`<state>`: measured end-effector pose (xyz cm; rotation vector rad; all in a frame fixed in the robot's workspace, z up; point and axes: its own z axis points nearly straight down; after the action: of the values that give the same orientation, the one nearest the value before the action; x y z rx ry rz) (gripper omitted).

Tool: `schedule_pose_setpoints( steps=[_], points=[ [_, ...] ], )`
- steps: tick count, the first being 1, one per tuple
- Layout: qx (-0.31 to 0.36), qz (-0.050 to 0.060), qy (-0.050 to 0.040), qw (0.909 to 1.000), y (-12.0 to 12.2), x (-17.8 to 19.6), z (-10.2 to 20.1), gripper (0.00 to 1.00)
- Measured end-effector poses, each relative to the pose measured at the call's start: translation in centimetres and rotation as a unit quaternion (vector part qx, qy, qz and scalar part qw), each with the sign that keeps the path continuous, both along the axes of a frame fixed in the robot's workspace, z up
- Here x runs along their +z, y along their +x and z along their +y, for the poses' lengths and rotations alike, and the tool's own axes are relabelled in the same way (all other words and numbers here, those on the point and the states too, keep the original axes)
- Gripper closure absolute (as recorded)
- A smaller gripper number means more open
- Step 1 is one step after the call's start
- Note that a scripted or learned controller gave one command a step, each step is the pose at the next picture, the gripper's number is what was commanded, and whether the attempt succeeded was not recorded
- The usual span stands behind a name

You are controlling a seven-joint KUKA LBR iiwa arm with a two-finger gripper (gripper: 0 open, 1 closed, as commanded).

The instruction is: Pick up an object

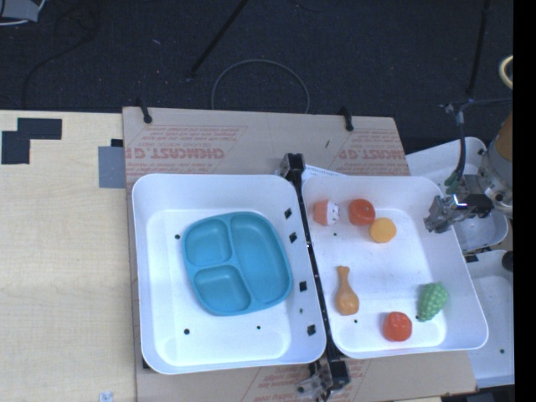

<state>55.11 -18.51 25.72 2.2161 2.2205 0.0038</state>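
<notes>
Orange drumstick toy (346,290) lies upright in right bin (469,308)

You see the arm (500,162) as pale grey rounded casing with a tan-orange patch above. Its gripper (439,216) is dark grey metal, and a thin dark cable (461,145) runs down beside it.

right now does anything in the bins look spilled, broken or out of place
Nothing stands out. The blue divided plate lies flat in the left bin, and the toy foods, including the drumstick and green piece, lie apart in the right bin. The gripper sits at its right rim.
</notes>
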Motion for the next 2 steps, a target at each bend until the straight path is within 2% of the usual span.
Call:
schedule_pose_setpoints(
  steps=[1,2],
  points=[
    [0.002,0.003,0.0018,1.0,0.5,0.5,5.2,1.0],
    [0.001,0.005,0.0022,1.0,-0.3,-0.6,11.0,1.0]
  ],
)
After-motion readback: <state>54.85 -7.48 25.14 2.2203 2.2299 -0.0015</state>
